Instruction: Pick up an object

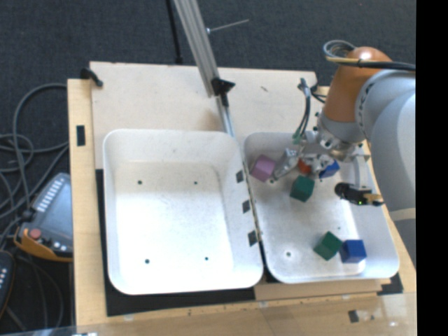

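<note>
One gripper (pixel 302 165), finger state indiscernible, low in right bin (pixel 280 261); nearest: green block (pixel 302 188) just below, pink block (pixel 263 168) leftward.

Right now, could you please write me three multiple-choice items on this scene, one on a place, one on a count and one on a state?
1. Where does the pink block lie?
A. In the left bin
B. In the right bin, near its left wall
C. On the bare bench

2. How many green blocks lie in the right bin?
A. One
B. Two
C. Four

3. How does the arm's gripper stand?
A. Over the right bin's far end
B. Over the left bin
C. Above the floor cables

Answers:
1. B: it sits just inside the wall shared with the left bin.
2. B: one green block lies below the gripper, another beside the blue block.
3. A: it hangs among the blocks at that end.
</note>
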`<state>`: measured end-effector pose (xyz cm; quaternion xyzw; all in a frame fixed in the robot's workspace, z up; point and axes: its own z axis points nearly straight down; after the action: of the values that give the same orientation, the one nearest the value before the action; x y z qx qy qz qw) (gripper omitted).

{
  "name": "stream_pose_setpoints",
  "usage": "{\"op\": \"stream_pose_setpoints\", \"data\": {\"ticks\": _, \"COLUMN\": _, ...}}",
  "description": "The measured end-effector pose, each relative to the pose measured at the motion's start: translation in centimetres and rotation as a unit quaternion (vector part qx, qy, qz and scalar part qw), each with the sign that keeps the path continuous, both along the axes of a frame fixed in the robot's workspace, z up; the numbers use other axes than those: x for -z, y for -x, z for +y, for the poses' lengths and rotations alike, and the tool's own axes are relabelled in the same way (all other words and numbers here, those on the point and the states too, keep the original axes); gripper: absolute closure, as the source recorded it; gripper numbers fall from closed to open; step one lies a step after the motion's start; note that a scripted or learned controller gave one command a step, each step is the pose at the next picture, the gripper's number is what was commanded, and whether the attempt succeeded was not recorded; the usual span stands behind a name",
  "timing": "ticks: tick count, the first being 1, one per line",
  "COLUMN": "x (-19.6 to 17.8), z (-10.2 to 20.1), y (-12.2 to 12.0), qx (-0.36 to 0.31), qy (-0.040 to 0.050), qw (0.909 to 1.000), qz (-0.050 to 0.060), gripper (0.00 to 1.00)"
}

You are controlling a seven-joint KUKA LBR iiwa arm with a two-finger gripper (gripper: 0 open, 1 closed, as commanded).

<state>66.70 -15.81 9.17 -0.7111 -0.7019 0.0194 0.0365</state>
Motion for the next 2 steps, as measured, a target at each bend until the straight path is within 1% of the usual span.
{"op": "stream_pose_setpoints", "data": {"ticks": 1, "x": -0.5, "z": 1.0, "y": 3.4, "qx": -0.005, "qy": 0.0128, "qw": 0.9992, "qz": -0.038, "gripper": 0.00}}
{"op": "stream_pose_setpoints", "data": {"ticks": 2, "x": -0.6, "z": 4.2, "y": 2.5, "qx": -0.002, "qy": 0.0199, "qw": 0.9992, "qz": -0.035, "gripper": 0.00}}
